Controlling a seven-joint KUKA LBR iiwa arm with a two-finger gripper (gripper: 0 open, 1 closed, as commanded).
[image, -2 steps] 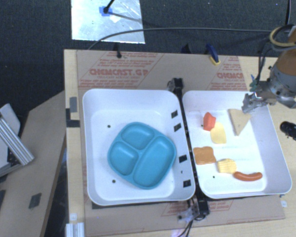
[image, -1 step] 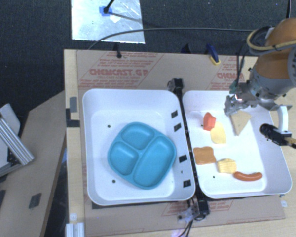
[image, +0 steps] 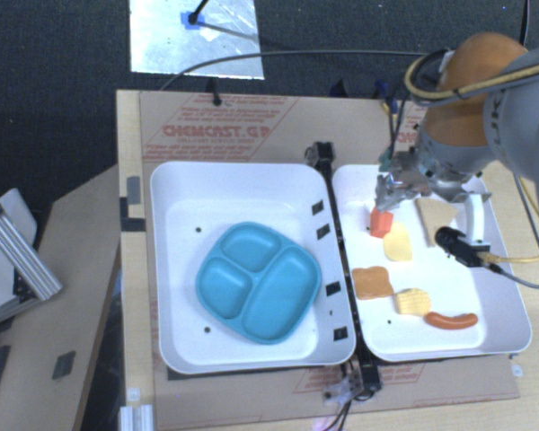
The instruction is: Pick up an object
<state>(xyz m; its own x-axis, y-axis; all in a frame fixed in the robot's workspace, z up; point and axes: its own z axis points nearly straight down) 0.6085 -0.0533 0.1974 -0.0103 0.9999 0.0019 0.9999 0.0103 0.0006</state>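
My gripper (image: 388,196) hangs over the far left part of the right bin (image: 500,287). Directly beneath its tip lies a small orange-red block (image: 381,222), touching or nearly touching it. Whether the block is gripped is hidden by the wrist. Beside the block sits a pale yellow piece (image: 397,245). Nearer the front lie a brown toast-like slice (image: 372,282), a yellow ridged piece (image: 413,302) and a red sausage (image: 450,321).
The left bin (image: 175,214) holds a blue divided plate (image: 259,281). A black divider with clips (image: 337,241) runs between the bins. The arm's black connector and yellow cable (image: 458,243) hang over the right bin's middle.
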